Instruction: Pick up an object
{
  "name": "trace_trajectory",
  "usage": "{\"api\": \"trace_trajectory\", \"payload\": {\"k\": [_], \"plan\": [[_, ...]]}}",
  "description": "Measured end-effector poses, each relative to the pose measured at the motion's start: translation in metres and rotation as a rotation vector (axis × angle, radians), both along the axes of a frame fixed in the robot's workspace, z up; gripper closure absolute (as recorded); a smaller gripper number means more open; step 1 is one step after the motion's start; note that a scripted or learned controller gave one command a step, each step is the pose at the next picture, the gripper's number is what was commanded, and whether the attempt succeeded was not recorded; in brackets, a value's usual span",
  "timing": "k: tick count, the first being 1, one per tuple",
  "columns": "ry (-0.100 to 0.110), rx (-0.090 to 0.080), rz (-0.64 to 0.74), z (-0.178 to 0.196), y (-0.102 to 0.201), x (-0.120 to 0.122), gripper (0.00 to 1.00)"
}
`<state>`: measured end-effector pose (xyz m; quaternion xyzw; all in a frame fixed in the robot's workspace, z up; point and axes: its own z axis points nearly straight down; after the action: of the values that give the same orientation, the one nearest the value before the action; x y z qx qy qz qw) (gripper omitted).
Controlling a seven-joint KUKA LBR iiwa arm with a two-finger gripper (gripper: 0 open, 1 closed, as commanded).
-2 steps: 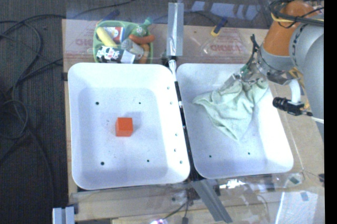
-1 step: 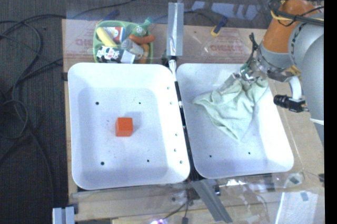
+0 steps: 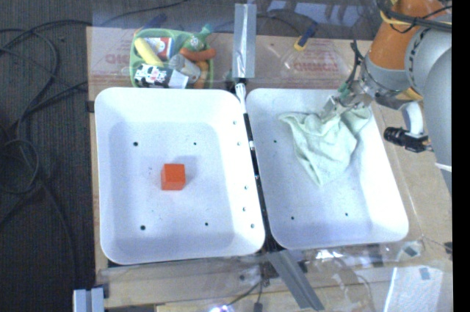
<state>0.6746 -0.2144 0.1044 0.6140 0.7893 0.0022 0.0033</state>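
Reaching in from the right, my grey arm point(image 3: 433, 75) bends over the far right corner of the right bin point(image 3: 382, 222), orange band above the wrist. My gripper point(image 3: 345, 103) points down and leftward, its tips at the upper edge of a pale green cloth point(image 3: 327, 142). I cannot tell whether it grips the fabric. The cloth lies crumpled in the far half of that bin. An orange cube point(image 3: 173, 176) sits well apart in the left bin point(image 3: 117, 230). Behind that bin rests a green basket point(image 3: 170, 57) of small items.
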Motion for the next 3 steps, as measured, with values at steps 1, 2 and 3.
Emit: {"api": "trace_trajectory", "payload": {"k": [1,2,3], "plan": [[0.008,0.001,-0.122,0.076,0.076,-0.006,1.0],[0.009,0.002,-0.108,0.099,0.138,-0.006,1.0],[0.008,-0.002,0.107,0.124,0.161,-0.006,1.0]]}}
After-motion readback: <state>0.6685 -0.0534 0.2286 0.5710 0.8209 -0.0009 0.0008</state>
